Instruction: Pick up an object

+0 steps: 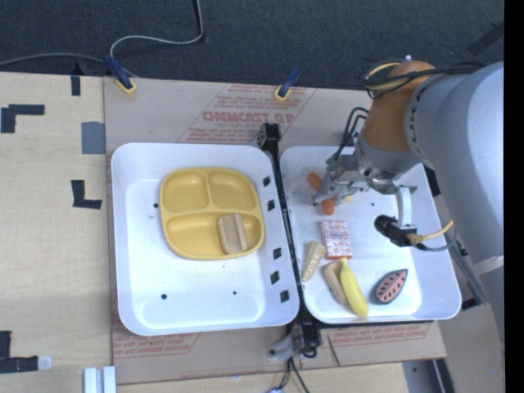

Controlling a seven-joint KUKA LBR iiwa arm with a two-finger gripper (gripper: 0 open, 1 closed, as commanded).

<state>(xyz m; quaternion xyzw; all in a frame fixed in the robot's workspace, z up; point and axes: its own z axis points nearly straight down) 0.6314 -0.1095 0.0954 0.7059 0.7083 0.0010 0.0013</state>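
We find the tool [332, 188] low in the upper left part of the right bin [434, 289], directly over a small orange carrot [321, 193]; we cannot tell its state. Below it lie a red-and-white packet [336, 239], a corn cob [313, 261], a banana [353, 291] and a watermelon slice [390, 286]. The left bin [131, 244] holds a yellow plate [196, 195] bearing a brown block [232, 233].

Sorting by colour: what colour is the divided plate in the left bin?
Yellow: the divided plate, clearest in the camera view.
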